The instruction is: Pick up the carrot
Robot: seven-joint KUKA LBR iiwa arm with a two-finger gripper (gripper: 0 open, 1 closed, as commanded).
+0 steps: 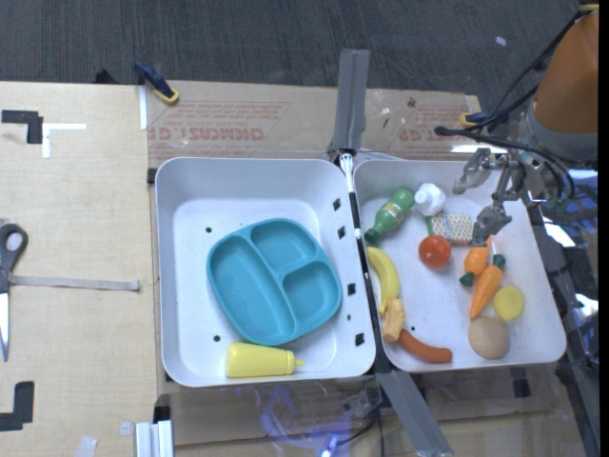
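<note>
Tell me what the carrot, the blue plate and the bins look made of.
Carrot: probably moulded plastic, a toy; uniform orange, smooth, with a stiff green top.
Blue plate: likely plastic, matte to satin; one even colour with rounded moulded dividers.
Bins: look like thin white plastic, slightly glossy, with soft rounded corners. It could be coated metal; the picture leaves that open.

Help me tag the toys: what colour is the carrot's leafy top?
Green, on an orange carrot in the right bin; the camera view shows it.

Orange band (571,74), black cables, metallic end effector (497,198).
</note>
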